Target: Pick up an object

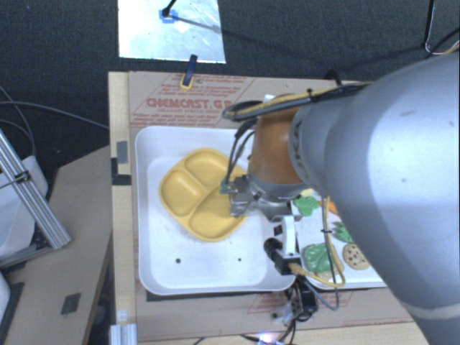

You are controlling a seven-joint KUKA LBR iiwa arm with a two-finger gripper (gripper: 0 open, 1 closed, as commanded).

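Reaching in from the right, the grey arm [374, 164] drops its orange-banded wrist over the seam between the two white bins. The gripper [239, 201] is down at the right edge of the yellow divided plate [199, 194] — whether it is clenched or released I cannot tell, the wrist hides it. That plate lies just left of the gripper, flat in the left bin [165, 264]. Behind and to the right of the gripper, in the right bin [366, 282], sit a green piece [307, 205], another green item [316, 256] and a brown cookie-like disc [353, 256] — partly covered by cables.
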